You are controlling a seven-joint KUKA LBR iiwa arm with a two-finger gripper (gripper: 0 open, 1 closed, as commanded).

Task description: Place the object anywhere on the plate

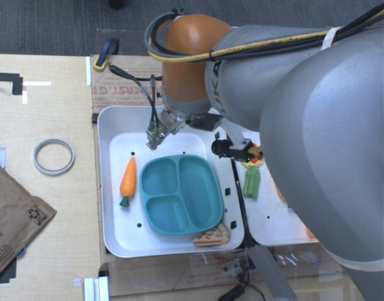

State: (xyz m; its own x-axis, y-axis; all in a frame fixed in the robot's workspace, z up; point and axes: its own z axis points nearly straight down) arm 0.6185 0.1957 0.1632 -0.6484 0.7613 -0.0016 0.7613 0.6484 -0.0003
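We see the toy carrot (pixel 128 179) lying in the left bin (pixel 110 231), just left of the teal divided plate (pixel 179 193) at frame centre and apart from it. Our gripper (pixel 153 137) hangs above the plate's upper-left corner; we cannot tell how its jaws stand. A waffle-like toy (pixel 212 236) touches the plate's lower edge.

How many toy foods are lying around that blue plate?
3: a carrot left of the plate, a bread piece at its lower corner, a green vegetable right. The arm may hide others.

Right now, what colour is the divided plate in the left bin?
Teal blue all over, plain with no pattern; the plate shows best in the overhead camera view.
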